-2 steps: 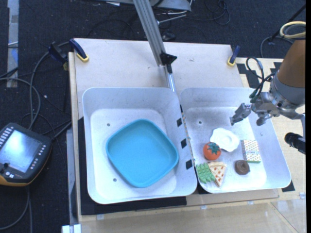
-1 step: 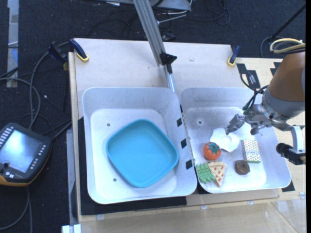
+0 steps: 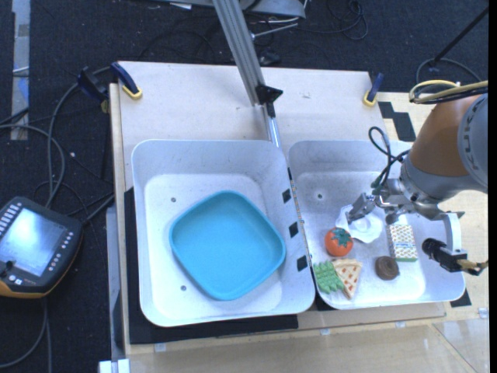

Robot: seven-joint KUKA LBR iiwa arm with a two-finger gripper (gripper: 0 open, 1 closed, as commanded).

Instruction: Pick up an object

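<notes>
My gripper [image 3: 362,210] hangs open in the right bin [image 3: 326,169], just above a small white object [image 3: 368,229], with nothing between its fingers. A red tomato [image 3: 338,242] lies just to the lower left of the gripper. A pale wafer-like block [image 3: 402,242] lies to its lower right, and a brown round piece [image 3: 387,267] sits below that. A pizza slice [image 3: 349,275] and a green leafy piece [image 3: 326,277] rest near the bin's front edge.
The left bin [image 3: 155,169] holds a large blue square dish [image 3: 227,244]. A slanted divider [image 3: 289,200] runs between the two bins. The arm [image 3: 446,150] comes in over the right bin's right side. A metal pole [image 3: 241,41] rises behind the bins.
</notes>
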